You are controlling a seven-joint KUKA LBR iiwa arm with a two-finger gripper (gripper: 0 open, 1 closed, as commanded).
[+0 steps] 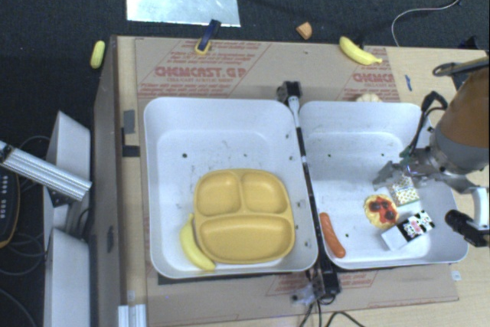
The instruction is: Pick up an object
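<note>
- Claw low in the right bin, just above the pizza toy — whether open or closed, cannot tell.
- Nothing visibly lifted; pick outstanding.

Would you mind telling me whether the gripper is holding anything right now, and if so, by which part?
It cannot be told. The gripper sits low in the right bin, just above a small patterned item, but the view is too blurred to show any hold.
</note>
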